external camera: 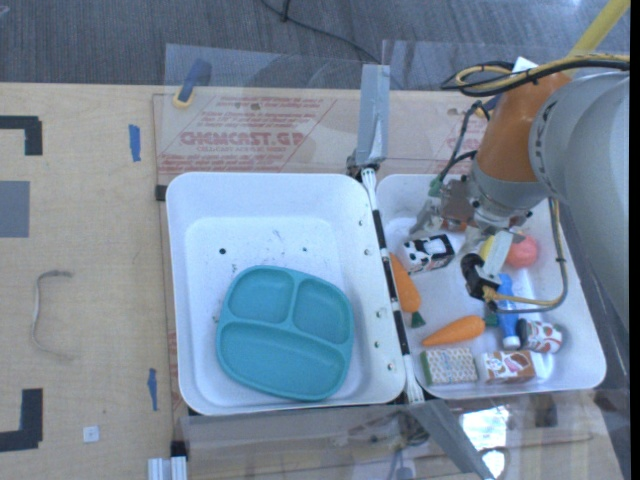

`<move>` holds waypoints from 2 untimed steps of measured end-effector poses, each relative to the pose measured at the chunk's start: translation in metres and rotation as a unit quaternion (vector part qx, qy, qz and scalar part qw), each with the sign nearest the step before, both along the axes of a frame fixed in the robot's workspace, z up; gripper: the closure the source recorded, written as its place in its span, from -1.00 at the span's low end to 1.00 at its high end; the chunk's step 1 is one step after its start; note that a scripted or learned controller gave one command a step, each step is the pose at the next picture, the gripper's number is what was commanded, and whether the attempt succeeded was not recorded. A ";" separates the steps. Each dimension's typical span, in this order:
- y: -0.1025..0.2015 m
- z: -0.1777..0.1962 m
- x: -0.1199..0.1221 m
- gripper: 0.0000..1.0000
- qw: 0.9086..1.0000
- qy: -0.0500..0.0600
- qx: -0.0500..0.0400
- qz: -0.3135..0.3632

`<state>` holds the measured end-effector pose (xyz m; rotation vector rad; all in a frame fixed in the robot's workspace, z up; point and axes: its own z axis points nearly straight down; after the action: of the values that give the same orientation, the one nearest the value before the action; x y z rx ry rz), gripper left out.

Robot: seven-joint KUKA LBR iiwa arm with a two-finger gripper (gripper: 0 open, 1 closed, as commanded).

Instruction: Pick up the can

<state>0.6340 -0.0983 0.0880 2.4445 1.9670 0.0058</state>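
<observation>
**Camera view: gripper low in the far-left part of the right bin, just beyond the can**

Camera view has the gripper [441, 216] down inside the right bin [592, 366], in its far-left part, close to the wall shared with the left bin. Whether it is open or closed cannot be told from this angle, and nothing is seen held in it. The grey arm [585, 158] comes in from the right, with its orange band [512, 138] above the wrist, and bends down and leftward to the gripper.

The can [428, 254], patched black and white, lies just on the near side of the gripper, very close to it; whether they touch cannot be told. Nearer and to the left of the can, one carrot [404, 286] lies along the bin's left wall, its green end pointing near. A second carrot [455, 330] lies across the middle of the bin. To the right of the can sits a pink ball [522, 253], and nearer than that a blue object [510, 300]. Along the near wall lie a pale speckled packet [450, 366], a brown and white carton [510, 367] and, just beyond it to the right, a small white and red item [545, 337].

The left bin [182, 268] holds a teal divided plate [287, 333] with three compartments, in its near half.
</observation>
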 end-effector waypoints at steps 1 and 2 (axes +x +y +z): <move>-0.033 0.000 -0.006 -1.00 0.996 0.000 0.000 -0.092; -0.074 0.028 -0.028 -1.00 0.996 0.001 0.009 -0.093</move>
<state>0.6056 -0.1723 0.1156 2.6275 1.7399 0.0204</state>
